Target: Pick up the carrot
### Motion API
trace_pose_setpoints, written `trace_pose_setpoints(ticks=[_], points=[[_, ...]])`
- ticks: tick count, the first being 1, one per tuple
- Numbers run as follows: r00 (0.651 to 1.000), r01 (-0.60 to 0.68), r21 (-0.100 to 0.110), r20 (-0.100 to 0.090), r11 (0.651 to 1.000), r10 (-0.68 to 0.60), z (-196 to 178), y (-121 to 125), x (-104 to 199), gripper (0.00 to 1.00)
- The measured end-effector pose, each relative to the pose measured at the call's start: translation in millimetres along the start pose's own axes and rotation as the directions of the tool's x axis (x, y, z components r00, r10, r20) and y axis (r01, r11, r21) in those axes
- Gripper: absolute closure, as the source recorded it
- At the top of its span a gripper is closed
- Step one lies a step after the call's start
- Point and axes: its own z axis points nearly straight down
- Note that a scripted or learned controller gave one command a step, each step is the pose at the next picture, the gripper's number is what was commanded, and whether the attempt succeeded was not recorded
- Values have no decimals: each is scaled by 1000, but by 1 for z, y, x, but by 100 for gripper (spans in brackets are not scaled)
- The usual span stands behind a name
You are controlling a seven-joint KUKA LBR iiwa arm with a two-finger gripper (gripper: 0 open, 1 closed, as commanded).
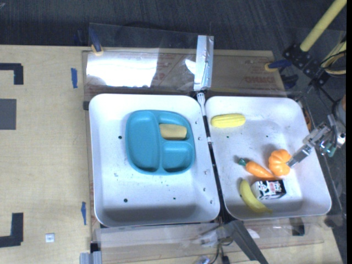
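Carrot (257, 169): lies touching the black-and-white carton (269, 188), print on it unreadable. Pincer (297, 157): beside the carrot's right, over an orange pumpkin (279, 161); finger state cannot be told.

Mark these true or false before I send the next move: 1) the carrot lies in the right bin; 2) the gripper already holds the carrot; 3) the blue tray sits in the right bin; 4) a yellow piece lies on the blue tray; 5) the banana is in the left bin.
1) True: the carrot lies in the right bin.
2) False: the gripper is by the orange pumpkin, with no carrot between its fingers.
3) False: the blue tray sits in the left bin.
4) True: the yellow piece lies on it.
5) False: the banana is in the right bin.
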Motion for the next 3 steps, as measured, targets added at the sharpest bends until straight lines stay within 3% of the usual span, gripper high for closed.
trace_pose_setpoints(ticks=[1, 2, 3], points=[[980, 197, -1, -5, 980, -197, 87, 30, -23, 0], [990, 138, -3, -2, 990, -138, 27, 92, -54, 0], [988, 153, -1, -8, 988, -153, 8, 84, 37, 0]])
